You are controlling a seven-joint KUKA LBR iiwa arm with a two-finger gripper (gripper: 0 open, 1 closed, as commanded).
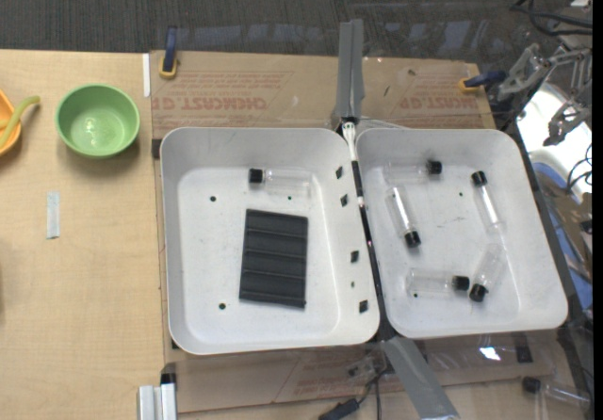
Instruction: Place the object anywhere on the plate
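A clear tube [280,182] with a black cap lies flat in the left bin [179,220], its cap pointing to 9 o'clock. It is just beyond the 12 o'clock edge of the plate [274,258], near it but not touching. The plate is a dark, ridged rectangle lying flat on the bin floor, slightly toward 6 o'clock of the bin's middle, with its long sides running from 12 to 6.

The gripper's state cannot be told from this view.

At 3 o'clock of the left bin, touching it along one side, is the right bin [537,220]. It holds five more capped tubes [403,214], scattered. Two are toward 12 o'clock, one is near the middle, and two lie close together toward 5 o'clock.

Both bins rest on cardboard [283,93]. A clamp [170,58] grips its 11 o'clock corner and another [479,82] its 1 o'clock corner.

On the wooden table [85,315] at 9 o'clock of the bins stands a green bowl [98,121]. A small grey strip [53,217] lies at 7 o'clock of the bowl.
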